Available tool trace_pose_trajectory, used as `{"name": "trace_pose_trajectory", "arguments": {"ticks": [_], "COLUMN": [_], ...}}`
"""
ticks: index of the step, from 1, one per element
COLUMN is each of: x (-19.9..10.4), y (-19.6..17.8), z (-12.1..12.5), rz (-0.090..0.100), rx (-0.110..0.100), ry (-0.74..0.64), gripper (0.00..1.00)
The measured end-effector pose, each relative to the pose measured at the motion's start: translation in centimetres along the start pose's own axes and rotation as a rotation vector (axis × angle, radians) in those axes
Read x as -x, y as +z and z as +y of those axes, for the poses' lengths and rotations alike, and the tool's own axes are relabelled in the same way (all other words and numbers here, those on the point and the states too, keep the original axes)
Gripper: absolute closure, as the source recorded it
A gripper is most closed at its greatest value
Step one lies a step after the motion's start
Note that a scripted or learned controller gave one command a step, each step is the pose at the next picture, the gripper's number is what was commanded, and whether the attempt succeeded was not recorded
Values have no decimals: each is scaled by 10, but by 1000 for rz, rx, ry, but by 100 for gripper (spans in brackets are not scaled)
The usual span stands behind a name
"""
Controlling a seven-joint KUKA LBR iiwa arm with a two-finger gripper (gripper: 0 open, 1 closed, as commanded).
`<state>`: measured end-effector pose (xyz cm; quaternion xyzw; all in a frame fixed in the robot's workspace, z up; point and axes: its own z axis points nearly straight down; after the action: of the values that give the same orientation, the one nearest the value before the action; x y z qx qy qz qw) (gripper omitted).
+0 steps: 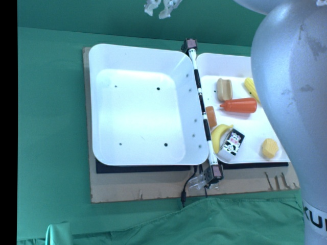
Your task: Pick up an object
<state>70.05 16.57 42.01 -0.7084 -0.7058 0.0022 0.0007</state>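
While the jaws hang up near the top edge of the shot, over the green cloth beyond the far edge of the counter, we can see pale fingertips pointing down with daylight between them, so we'd call them spread open with nothing caught in there.

Moving out from that, the left bin sits on the counter with just a few dark dots on its floor. A black-and-white striped bar runs along the seam where the two bins meet.

All the pickable stuff is in the right bin. Near its far edge we've got a hot dog and a corn cob, which is partly tucked behind the big grey arm. A red-orange ketchup bottle lies on its side just below those. Along the bin's left wall there's a small orange piece, then a banana touching a cow-print carton near the front edge. A yellow chunk sits by the front right corner, close to the arm.
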Motion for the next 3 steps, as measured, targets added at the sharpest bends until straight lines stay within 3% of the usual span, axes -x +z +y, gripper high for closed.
{"name": "trace_pose_trajectory", "arguments": {"ticks": [1,2,3], "x": [1,0,-1], "y": [64,46,-74], "z": [0,1,0], "rz": [0,2,6], "rx": [-1,9,22], "ry": [0,-1,-4], "gripper": [100,100,100]}}
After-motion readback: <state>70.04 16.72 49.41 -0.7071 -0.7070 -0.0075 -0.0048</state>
